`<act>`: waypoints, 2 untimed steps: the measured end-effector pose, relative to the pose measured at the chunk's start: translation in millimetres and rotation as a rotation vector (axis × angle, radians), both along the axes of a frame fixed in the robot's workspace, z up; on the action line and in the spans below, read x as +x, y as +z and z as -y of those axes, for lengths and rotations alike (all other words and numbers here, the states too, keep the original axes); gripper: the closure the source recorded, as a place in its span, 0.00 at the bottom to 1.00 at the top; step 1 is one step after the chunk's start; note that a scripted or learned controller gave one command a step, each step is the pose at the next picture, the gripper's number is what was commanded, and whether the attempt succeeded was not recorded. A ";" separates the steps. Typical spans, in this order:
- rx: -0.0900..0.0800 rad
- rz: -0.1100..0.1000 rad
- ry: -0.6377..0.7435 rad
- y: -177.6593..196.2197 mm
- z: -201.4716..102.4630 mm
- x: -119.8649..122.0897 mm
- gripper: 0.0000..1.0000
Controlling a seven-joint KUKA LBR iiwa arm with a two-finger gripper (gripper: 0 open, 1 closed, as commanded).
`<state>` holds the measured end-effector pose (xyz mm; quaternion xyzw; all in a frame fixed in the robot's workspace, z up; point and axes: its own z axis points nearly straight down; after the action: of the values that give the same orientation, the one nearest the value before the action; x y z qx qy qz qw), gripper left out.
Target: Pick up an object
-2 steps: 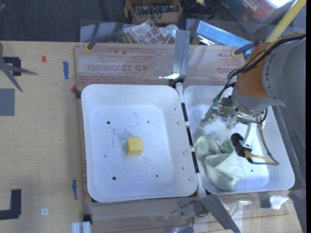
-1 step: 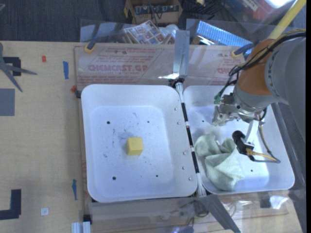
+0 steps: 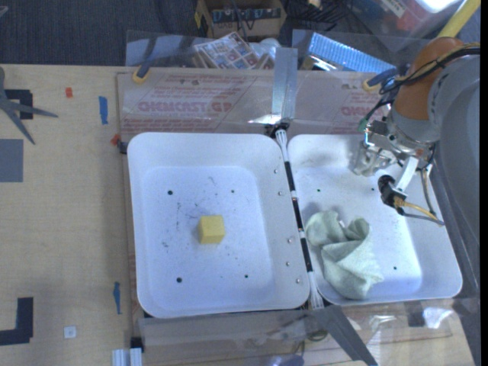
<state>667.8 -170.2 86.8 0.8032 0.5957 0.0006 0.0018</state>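
A yellow cube [image 3: 212, 229] is sitting near the middle of the left bin [image 3: 152, 158], on a floor that is showing dark scuffs and a few small holes. In the right bin [image 3: 438, 269], a crumpled pale green cloth [image 3: 345, 252] is lying against the near left side, close to the divider where the two bins are meeting. The grey arm [image 3: 457, 105], with its orange band, is reaching in from the right and hanging over the far part of the right bin. Its jaws [image 3: 371, 161] are pointing down above the bin's far left area, well apart from the cloth and far from the cube; they are holding nothing, but whether they are standing wide or narrow cannot be told from here. Both bins are resting on a light wooden surface [image 3: 61, 227].
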 end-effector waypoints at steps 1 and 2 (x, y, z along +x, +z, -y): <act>-0.001 -0.001 0.460 0.2 14.3 0.2 1.00; -0.003 0.002 0.482 27.5 24.2 0.8 1.00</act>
<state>668.5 -194.4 114.3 0.6379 0.7701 0.0007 0.0034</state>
